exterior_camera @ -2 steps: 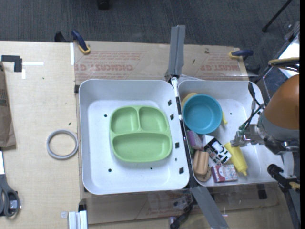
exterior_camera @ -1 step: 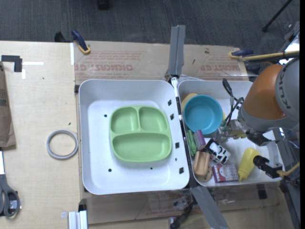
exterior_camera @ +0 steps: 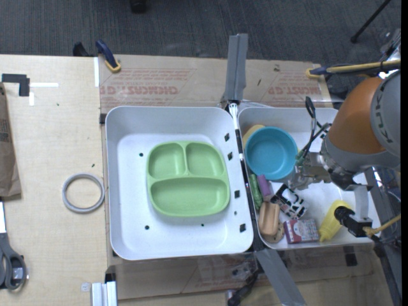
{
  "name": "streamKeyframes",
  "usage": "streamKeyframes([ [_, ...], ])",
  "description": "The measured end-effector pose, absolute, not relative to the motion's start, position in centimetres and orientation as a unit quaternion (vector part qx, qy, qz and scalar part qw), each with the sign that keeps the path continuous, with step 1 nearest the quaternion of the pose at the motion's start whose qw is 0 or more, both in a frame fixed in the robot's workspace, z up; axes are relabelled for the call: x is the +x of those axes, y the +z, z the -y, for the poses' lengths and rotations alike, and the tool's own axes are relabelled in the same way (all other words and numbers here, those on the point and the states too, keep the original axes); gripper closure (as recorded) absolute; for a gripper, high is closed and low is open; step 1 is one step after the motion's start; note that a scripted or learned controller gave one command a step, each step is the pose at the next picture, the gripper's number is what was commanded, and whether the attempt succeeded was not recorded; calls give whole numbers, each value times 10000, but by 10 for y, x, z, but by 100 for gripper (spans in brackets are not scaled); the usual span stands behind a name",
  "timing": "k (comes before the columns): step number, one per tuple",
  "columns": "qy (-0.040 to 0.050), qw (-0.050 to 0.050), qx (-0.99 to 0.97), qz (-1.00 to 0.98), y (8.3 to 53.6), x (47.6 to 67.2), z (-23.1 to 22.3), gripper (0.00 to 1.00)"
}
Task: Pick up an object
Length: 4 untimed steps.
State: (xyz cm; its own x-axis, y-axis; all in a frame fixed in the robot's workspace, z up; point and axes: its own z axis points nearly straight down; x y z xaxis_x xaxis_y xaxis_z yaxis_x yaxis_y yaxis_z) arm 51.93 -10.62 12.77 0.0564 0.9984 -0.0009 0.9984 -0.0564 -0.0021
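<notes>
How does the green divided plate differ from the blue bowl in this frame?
The green divided plate is flat, with three compartments; the blue bowl is a deeper single cup. The plate lies alone in the left bin; the bowl sits crowded among other items in the right bin. Both are open side up.

The arm (exterior_camera: 357, 123) hides part of the right bin (exterior_camera: 331, 242); scissors (exterior_camera: 11, 268) are cut off at the left edge.

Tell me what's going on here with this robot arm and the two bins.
A grey and orange robot arm reaches in over the right bin, which holds a blue bowl, a yellow item and other small clutter. Its gripper is low among those things, just below the bowl; whether it has hold of anything cannot be made out. The left bin holds a green divided plate, untouched.
</notes>
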Motion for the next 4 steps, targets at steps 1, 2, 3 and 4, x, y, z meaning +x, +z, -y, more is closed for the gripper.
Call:
streamKeyframes([
  [1,21,10,-7260,6877,136,519,107,100],
  [2,-41,-66,-7751,6318,112,513,96,100],
  [3,-24,-69,-7761,6306,111,512,98,0],
  [4,3,-13,-7261,6875,93,570,109,0],
])
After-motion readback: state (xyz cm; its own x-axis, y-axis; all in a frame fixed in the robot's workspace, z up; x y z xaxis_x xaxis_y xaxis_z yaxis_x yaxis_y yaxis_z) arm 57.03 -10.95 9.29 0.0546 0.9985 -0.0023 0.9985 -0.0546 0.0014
